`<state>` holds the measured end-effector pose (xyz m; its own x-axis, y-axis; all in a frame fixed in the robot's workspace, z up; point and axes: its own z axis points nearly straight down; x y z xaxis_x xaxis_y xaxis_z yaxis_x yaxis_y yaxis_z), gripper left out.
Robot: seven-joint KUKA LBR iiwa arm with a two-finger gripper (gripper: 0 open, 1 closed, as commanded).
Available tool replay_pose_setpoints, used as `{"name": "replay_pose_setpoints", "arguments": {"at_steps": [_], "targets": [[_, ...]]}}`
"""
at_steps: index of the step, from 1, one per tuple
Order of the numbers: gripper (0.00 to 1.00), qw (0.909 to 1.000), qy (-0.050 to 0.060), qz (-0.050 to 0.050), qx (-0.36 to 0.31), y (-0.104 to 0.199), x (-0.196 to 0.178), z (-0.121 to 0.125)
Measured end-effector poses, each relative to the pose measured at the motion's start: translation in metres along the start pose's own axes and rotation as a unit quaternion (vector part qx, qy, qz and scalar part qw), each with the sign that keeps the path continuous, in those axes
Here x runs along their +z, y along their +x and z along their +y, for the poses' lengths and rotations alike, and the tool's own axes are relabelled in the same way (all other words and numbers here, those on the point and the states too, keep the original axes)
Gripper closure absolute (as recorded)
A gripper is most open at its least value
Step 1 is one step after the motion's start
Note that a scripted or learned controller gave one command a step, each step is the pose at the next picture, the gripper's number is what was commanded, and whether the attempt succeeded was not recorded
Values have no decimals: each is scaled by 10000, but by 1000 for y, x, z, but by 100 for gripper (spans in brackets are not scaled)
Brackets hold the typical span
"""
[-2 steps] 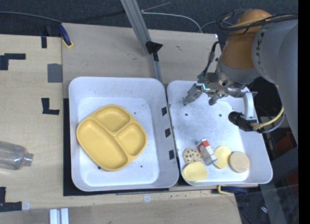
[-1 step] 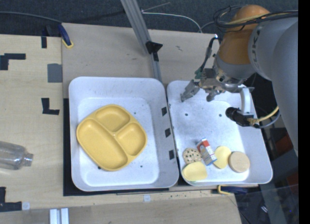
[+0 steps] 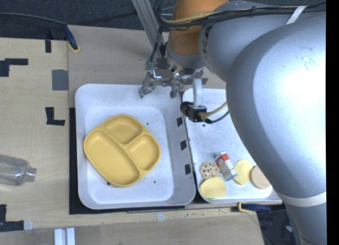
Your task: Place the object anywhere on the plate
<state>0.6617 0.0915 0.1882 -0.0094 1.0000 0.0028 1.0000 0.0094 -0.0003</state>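
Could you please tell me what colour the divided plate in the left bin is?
The plate is yellow, shown clearly in the camera view.

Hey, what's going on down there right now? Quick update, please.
Gripper open, nothing between its fingers, over the left bin's far edge. Yellow plate bare in left bin. Food pieces lie in right bin. Path clear.

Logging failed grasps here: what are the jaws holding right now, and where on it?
Nothing: the gripper hangs with open jaws above the left bin's far edge.
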Motion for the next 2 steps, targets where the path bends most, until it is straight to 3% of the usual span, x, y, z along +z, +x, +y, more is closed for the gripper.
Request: {"name": "replay_pose_setpoints", "arguments": {"at_steps": [1,2], "targets": [[100,10000,10,-26,25,-5,-10,0],[100,10000,-38,-3,26,23,-121,9]]}}
